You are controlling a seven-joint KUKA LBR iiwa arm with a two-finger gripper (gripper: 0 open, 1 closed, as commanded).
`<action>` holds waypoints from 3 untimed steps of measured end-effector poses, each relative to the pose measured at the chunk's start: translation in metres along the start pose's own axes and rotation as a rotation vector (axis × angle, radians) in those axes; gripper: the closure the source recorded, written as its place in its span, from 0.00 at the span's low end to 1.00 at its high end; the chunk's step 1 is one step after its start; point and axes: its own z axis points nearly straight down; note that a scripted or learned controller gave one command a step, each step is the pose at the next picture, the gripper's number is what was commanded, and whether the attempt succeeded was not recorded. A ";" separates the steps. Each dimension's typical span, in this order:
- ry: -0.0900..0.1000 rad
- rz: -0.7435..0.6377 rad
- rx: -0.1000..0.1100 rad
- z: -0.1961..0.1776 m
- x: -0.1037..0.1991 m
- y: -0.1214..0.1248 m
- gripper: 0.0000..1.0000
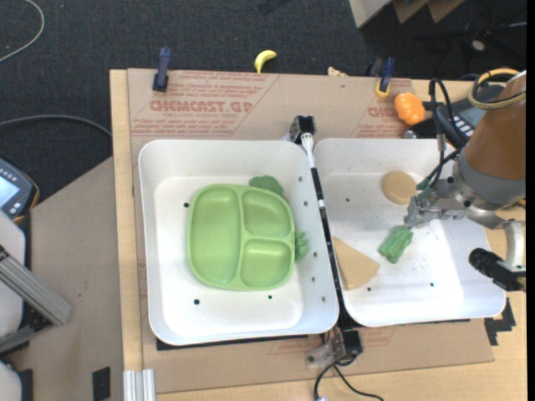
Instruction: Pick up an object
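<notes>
In the right bin (468,303) a green oblong object (395,246) is tilted, its upper end right under my gripper (415,215). The gripper reaches in from the right, over the middle of that bin, and meets or nearly meets the top of the green object. A round tan disc (399,186) lies just behind the gripper. A tan wedge (354,264) rests by the bin's left wall. The left bin (163,307) holds a green divided plate (242,236) with a green leafy piece (267,184) poking out from under its far edge.
An orange object (409,108) and a yellow banana-like piece (265,58) lie on the cardboard behind the bins. Blue clamps (161,69) hold the board. A black rod (316,192) runs along the wall between the bins. Cables hang near the arm at right.
</notes>
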 end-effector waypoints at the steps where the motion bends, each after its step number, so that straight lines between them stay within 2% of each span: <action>1: 0.000 0.000 -0.002 -0.010 0.000 0.001 1.00; 2: -0.004 0.000 -0.002 -0.146 -0.065 0.026 1.00; 3: 0.010 -0.004 0.026 0.029 -0.052 0.023 1.00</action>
